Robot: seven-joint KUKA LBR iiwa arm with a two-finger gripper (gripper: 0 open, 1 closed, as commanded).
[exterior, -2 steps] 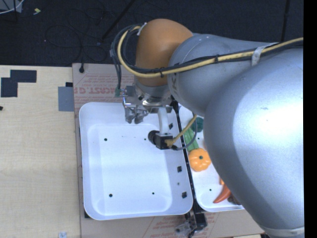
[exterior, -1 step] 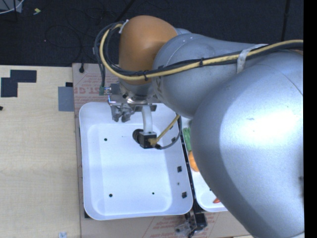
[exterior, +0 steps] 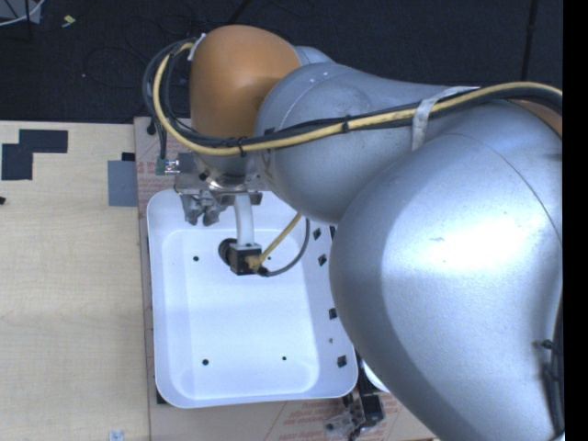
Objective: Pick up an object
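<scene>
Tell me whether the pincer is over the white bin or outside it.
Over it: the pincer shows within the white bin rim's outline, near its far edge. Cannot tell whether it touches the floor.

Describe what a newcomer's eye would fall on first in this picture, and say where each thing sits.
The bulky grey arm takes up the right half of the view, and its orange band stands out at top centre. Just below the band, the end effector hangs over the far end of a white bin, which lies centre-left beside the pale bench top.
</scene>
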